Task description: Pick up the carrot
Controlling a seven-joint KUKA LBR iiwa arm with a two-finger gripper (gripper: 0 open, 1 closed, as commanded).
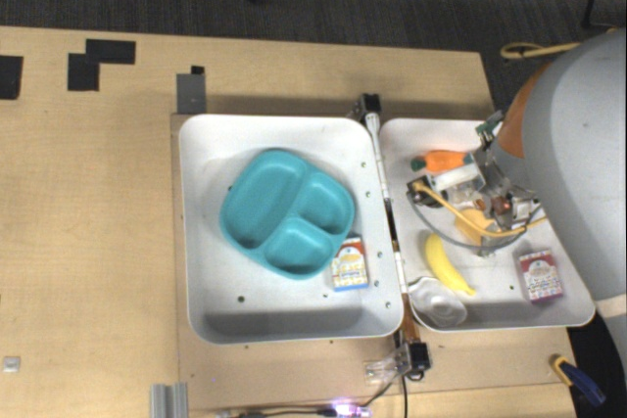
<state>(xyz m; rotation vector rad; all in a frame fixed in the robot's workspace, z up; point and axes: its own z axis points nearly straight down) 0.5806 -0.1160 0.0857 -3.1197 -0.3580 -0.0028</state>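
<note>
Orange carrot (446, 159) is lying near the right bin's (578, 313) far edge while I'm hovering the gripper (487, 201) beside it (grip unreadable), needing descent next.

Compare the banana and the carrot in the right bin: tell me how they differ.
The banana is yellow; the carrot is orange. The banana lies in the open toward the near side of the right bin, running diagonally, while the carrot sits toward the far side, lying roughly crosswise. The banana is in full view; the carrot is partly covered by the gripper and its wiring. Both are elongated toy foods resting on the same bin's floor.
</note>
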